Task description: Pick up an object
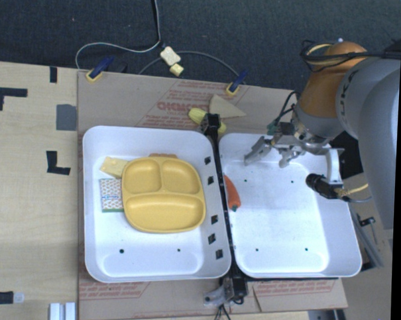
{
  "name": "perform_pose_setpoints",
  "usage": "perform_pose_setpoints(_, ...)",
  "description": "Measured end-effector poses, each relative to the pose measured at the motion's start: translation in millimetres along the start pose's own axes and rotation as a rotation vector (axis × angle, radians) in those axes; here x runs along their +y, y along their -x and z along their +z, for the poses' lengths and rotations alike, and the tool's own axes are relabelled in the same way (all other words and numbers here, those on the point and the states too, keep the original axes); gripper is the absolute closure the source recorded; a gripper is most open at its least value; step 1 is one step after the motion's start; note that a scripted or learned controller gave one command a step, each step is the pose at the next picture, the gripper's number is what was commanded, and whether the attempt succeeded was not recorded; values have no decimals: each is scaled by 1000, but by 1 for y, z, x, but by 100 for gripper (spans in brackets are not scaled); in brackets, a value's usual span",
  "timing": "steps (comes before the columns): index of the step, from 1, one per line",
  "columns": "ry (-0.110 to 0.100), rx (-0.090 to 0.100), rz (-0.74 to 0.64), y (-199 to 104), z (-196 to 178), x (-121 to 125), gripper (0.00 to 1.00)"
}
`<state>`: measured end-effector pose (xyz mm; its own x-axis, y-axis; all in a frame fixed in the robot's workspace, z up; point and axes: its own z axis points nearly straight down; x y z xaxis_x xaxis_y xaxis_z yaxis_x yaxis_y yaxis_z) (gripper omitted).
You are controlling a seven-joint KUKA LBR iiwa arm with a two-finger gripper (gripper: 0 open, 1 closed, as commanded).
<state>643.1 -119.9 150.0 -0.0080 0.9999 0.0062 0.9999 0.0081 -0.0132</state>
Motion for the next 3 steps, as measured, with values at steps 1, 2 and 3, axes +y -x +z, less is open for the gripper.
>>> perform_pose_setpoints(1, 21, -16, 9, -18, 67, -32, 0)
perform_pose_setpoints(2, 20, -8, 5, -8, 33, 29, 0)
perform_pose_setpoints(3, 21, -4, -2, -113, -40, 27, 0)
